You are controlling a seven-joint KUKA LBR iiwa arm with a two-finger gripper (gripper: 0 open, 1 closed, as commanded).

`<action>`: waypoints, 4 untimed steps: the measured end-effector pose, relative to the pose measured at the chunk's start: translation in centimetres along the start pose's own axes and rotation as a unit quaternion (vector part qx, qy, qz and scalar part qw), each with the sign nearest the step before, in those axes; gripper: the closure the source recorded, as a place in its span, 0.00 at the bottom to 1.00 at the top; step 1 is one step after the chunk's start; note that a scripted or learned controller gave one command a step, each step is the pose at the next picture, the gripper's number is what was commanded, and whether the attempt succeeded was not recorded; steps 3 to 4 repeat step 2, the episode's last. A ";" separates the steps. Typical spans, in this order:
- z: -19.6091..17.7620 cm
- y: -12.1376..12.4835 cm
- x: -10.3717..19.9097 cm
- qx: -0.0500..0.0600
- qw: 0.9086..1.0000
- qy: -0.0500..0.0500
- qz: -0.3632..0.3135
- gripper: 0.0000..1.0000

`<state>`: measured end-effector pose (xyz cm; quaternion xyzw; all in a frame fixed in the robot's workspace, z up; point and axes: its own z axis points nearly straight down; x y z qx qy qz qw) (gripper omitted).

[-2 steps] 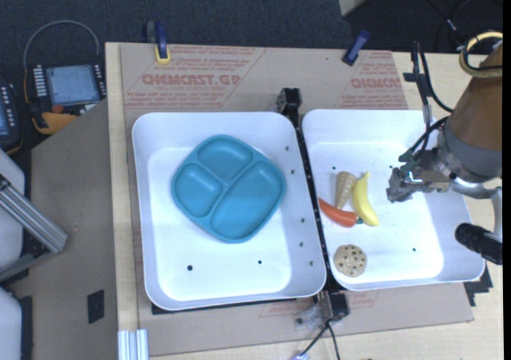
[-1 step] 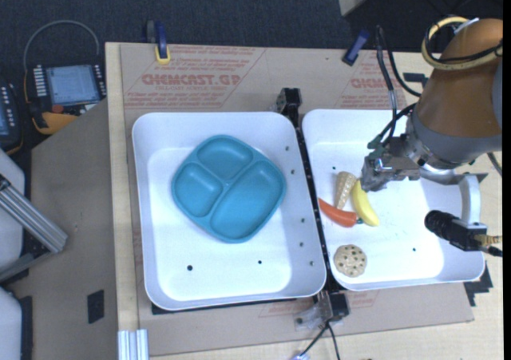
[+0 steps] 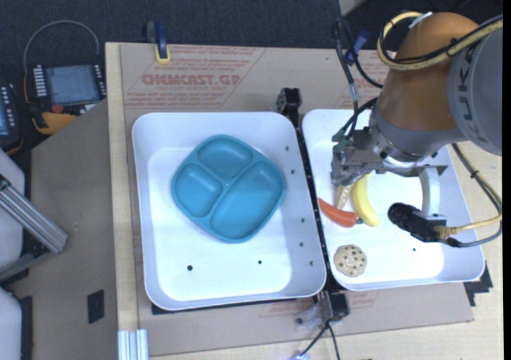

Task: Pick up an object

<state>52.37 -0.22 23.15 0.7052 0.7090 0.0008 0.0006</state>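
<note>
Yellow banana lies in the right bin, directly beneath the gripper, its long axis running roughly top to bottom. Whether the gripper is released or clenched cannot be told.

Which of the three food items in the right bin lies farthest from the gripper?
The round cookie, alone near the bin's front edge; the banana and red pepper lie beside the gripper.

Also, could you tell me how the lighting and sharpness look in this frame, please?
In the camera view, light is even and soft; the left bin looks bright but not blown out; the blue divided plate and cookie are fairly sharp; the arm shades the gripper area, leaving detail there murky.
</note>
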 end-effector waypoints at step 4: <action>1.0 5.3 9.2 -0.001 1.000 0.000 0.000 1.00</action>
